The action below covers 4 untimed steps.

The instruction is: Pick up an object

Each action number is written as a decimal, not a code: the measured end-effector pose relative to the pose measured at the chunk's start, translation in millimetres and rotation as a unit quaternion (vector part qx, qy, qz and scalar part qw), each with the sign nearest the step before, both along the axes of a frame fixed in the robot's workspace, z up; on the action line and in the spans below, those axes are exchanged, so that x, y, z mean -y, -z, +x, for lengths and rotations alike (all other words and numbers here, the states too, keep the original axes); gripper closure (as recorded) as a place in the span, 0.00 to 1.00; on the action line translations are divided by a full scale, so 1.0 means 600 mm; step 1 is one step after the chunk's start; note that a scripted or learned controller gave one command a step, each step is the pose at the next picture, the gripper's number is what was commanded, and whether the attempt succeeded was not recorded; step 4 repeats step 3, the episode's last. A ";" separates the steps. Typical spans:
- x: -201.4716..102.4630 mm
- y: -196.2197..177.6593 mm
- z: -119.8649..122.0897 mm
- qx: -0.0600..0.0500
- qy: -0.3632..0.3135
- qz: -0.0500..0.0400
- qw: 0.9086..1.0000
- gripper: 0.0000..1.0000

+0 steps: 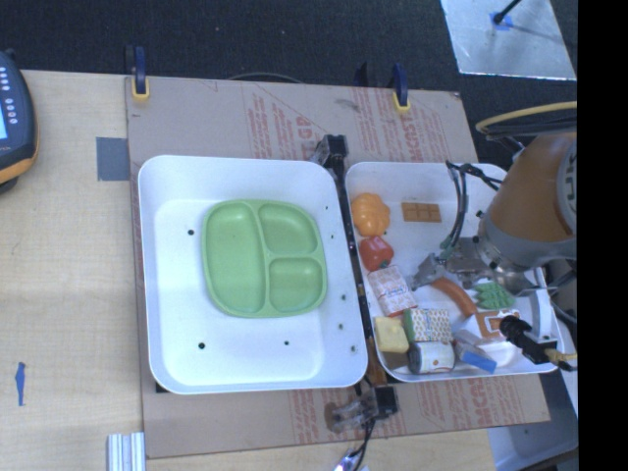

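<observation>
- White plastic is what I see first in the camera view: two shallow bins side by side on a brown cardboard sheet (pixel 294 126) laid over the wooden bench (pixel 59 292).
- The left bin (pixel 167 351) holds one thing, a pale green divided plate (pixel 263 257) with three sections, lying flat near the bin's middle.
- The right bin (pixel 392 177) is crowded. Along its left side, from far to near, I see an orange fruit (pixel 369 213), a red tomato-like piece (pixel 376 253) touching it just below, a small printed packet (pixel 389 290), and a yellow block (pixel 392 336).
- A flat brown cracker (pixel 421 212) lies by itself near the far end, apart from the rest.
- Toward the near end sit a patterned little box (pixel 429 324), a dark can on its side (pixel 432 358) and a blue piece (pixel 478 360), all packed close together.
- The arm (pixel 535 199), orange band showing, reaches in from the right over the right bin.
- My gripper (pixel 437 266) is low over the middle of that bin, just beside the printed packet, with an orange sausage-shaped piece (pixel 454 296) just under it and a green piece (pixel 494 294) to its right.
- I cannot tell whether the fingers are apart or together, and I see nothing clearly between them.
- A yellow-and-black handheld controller (pixel 15 116) rests at the bench's far left edge.
</observation>
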<state>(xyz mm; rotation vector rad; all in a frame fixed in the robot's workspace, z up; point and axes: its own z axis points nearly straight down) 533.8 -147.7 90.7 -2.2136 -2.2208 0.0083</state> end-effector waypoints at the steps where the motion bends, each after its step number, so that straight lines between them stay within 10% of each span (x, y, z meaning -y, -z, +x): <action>1: 0.002 -0.019 0.003 0.001 -0.002 -0.001 1.000 1.00; 2: -0.153 -0.179 0.101 0.009 -0.006 0.001 1.000 1.00; 3: -0.275 -0.262 0.027 0.004 -0.004 0.002 1.000 1.00; 4: -0.275 -0.262 0.027 0.004 -0.004 0.002 1.000 1.00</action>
